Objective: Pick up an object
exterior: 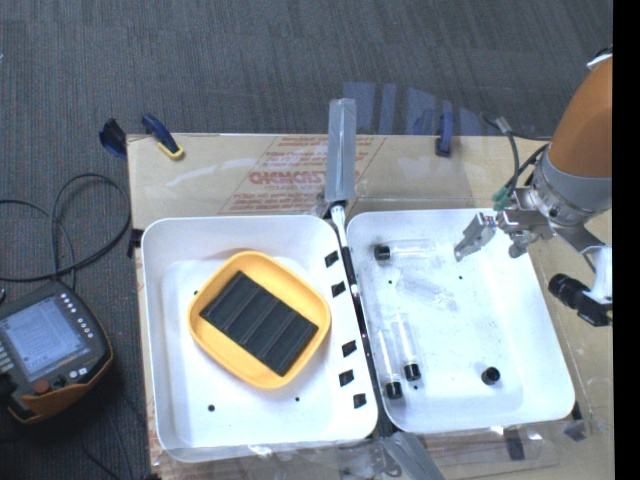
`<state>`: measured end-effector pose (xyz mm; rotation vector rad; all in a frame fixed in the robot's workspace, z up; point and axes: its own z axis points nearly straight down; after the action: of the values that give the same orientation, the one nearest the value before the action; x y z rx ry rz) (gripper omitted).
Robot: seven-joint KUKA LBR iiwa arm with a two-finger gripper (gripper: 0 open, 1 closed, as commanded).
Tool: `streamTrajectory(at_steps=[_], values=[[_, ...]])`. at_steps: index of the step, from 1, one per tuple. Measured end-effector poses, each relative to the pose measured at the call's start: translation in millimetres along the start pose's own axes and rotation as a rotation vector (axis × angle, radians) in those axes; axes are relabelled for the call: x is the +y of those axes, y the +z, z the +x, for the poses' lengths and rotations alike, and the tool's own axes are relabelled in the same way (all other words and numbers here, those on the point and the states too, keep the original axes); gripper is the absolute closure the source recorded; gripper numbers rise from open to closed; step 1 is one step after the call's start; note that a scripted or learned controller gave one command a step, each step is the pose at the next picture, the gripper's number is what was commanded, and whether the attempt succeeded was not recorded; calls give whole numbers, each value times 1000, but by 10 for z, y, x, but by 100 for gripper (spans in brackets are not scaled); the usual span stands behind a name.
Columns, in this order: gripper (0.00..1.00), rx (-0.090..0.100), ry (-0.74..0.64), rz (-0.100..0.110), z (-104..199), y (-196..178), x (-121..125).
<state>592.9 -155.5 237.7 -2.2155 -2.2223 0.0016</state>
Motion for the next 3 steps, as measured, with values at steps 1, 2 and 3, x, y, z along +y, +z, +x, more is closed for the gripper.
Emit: streamTrajectory(at_steps=[1, 2, 3], values=[[0, 0, -125, 1, 417, 1106, 134], [0, -4, -170, -3, 540, 1508, -662], [0, -1, -87, -2, 206, 242, -663]])
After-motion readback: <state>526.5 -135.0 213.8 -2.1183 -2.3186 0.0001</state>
